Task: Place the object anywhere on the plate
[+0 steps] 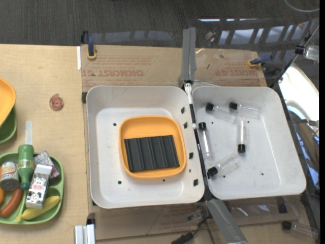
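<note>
An orange plate (147, 124) lies in the middle of the left white bin (105, 151). A dark ribbed rectangular pad (152, 153) covers most of the plate's floor. The right white bin (277, 156) holds several clear plastic tubes with black caps. One tube (217, 109) and another (244, 107) lie near the bin's back. A third tube (241, 136) stands lengthwise at the centre. A further tube (204, 138) rests along the left wall, and one more (222, 166) lies slanted near the front left.
Both bins sit on brown cardboard (132, 70) held by clamps. On the wooden bench to the left are a green tray of toy food (30, 194), an orange bowl (5, 103) and a small pink disc (57, 102). Metal framing stands at the far right.
</note>
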You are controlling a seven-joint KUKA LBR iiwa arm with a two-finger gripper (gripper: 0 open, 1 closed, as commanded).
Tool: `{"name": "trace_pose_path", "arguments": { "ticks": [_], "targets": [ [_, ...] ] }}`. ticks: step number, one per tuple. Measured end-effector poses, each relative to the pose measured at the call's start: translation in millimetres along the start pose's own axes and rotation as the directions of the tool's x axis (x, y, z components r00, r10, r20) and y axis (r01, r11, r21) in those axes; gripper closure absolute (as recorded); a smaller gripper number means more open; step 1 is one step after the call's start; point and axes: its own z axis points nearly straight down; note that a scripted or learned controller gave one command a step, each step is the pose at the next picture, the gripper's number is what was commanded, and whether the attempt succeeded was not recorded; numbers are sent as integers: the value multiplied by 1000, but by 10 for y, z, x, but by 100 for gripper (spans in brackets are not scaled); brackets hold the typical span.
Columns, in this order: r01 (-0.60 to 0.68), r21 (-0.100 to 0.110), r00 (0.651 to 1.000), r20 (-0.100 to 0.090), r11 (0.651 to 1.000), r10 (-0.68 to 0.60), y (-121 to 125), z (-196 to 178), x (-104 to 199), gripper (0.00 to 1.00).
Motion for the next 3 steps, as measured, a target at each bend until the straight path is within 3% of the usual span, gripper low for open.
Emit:
{"name": "trace_pose_path", "arguments": {
  "ticks": [1,3],
  "targets": [
    [400,2,917,2,917,-400,55,13,39,100],
    [402,3,915,0,915,-402,39,7,33,100]
  ]
}}
